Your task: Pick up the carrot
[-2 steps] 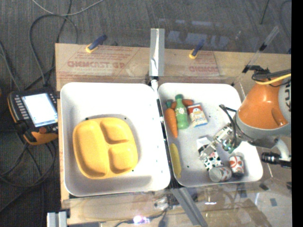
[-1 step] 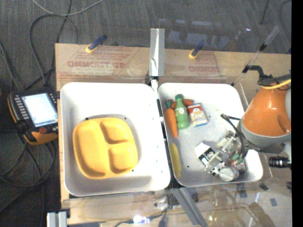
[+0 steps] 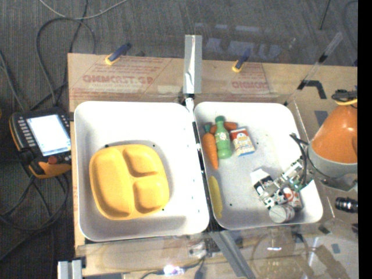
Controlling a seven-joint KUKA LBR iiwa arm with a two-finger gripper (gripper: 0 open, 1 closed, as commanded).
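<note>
The carrot (image 3: 210,147) lies at the left wall of the right bin (image 3: 256,214), right of centre in the frame, touching a green bottle (image 3: 223,137). The gripper (image 3: 279,193) sits low at lower right, well apart; its grip state cannot be told. A grasp may snag the bottle or wall. A yellow tray (image 3: 130,180) fills the left bin (image 3: 84,156); cables trail across carpet at upper left.

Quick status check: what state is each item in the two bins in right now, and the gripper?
carrot: lying flat by the right bin's left wall, not gripped
green bottle: lying on its side beside the carrot
small carton: lying flat, right of the bottle
yellow tray: right way up in the left bin
gripper: low over the right bin's near right corner, away from the carrot
</note>
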